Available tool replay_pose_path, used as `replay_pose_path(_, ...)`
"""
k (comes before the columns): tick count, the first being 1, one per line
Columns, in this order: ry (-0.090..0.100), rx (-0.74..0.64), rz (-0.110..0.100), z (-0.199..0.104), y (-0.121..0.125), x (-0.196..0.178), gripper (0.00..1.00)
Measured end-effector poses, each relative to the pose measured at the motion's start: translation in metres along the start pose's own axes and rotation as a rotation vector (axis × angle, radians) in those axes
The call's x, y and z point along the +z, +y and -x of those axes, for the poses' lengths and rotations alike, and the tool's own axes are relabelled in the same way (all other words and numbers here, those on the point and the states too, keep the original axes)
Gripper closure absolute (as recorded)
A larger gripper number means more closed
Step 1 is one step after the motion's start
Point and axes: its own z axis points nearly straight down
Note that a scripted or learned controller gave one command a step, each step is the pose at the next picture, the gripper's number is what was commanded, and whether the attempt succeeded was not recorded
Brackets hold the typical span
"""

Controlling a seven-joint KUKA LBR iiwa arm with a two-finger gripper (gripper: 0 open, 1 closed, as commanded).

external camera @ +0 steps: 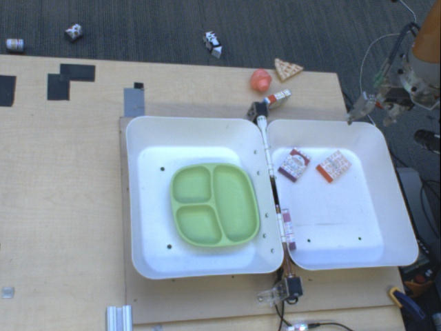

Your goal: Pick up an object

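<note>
Two small flat packets lie in the right bin: a dark red and white one and an orange-red and white one, side by side near the bin's far edge. The arm's wrist with the gripper hovers past the right bin's far right corner, off to the right of both packets. Nothing shows between its fingers.
A green three-compartment tray sits in the left bin. On the bench behind the bins lie a pink ball, a pizza-slice toy and a small tube. Small bits lie scattered on the dark floor beyond.
</note>
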Motion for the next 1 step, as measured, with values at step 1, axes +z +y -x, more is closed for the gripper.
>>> replay_pose_path(1, -0.003, 0.000, 0.007, 0.0151, -0.0324, 0.1389, 0.00)
